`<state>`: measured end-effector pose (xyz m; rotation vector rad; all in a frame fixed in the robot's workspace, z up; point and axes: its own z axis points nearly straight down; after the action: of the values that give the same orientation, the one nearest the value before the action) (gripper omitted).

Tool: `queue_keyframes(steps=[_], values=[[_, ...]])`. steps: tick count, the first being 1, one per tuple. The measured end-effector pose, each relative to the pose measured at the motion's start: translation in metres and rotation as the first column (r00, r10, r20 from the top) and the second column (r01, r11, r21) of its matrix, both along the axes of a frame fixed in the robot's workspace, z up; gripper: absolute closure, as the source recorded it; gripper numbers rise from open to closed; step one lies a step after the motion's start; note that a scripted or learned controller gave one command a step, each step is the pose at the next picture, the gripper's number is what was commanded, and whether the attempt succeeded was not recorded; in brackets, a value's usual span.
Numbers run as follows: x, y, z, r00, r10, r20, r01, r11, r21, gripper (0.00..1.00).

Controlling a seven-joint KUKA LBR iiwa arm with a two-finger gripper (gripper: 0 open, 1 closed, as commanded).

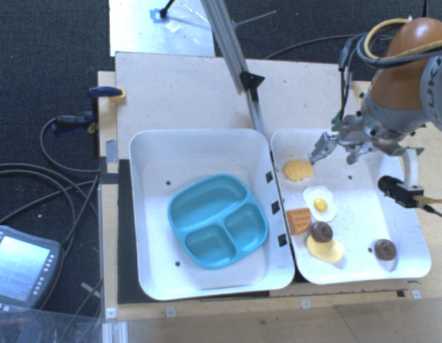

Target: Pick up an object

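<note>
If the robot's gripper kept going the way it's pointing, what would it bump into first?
Probably the cookie. The gripper points down and to the view's left, and the cookie lies just beyond its tips in the right bin. Depth is hard to judge from above, so it might meet the bin floor beside it instead.

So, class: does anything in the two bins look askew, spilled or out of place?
Mostly tidy. The blue divided tray sits skewed in the left bin. In the right bin, a brown round piece overlaps the yellow disc.

no text, label, brand, number or sign is legible on anything here.
</note>
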<state>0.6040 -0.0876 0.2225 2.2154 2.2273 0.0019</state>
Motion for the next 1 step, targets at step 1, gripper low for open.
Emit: queue_keyframes(steps=[1], values=[[0.0001, 0.0000, 0.0001, 1.000, -0.002, 0.000, 0.002, 1.000, 0.000, 0.00]])
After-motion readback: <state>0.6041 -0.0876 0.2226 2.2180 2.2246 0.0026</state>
